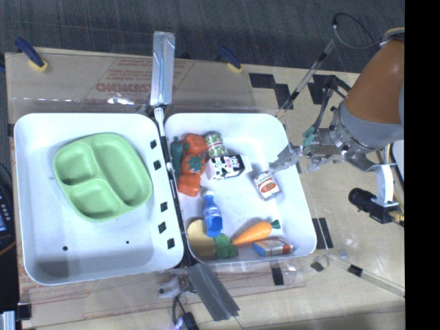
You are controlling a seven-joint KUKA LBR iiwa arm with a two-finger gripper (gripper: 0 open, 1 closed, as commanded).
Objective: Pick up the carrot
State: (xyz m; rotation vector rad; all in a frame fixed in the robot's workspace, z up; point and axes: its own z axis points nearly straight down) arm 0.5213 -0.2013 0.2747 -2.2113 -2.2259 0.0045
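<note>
One carrot (253, 232) lies lower right in right bin (295, 205), between broccoli (225, 245) and small box (272, 248); tool (283, 159) hovers at bin's right rim, opening unclear; should descend straddling carrot's middle across its width

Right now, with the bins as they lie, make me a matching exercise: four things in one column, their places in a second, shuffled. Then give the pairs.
Things:
1. carrot
2. green plate
3. blue bottle
4. gripper

Places:
A. in the left bin
B. at the right bin's right rim, above the small red and white packet
C. near the right bin's front edge, beside a green leafy piece
D. middle of the right bin, left of the carrot

Pairs: 1-C, 2-A, 3-D, 4-B
</note>
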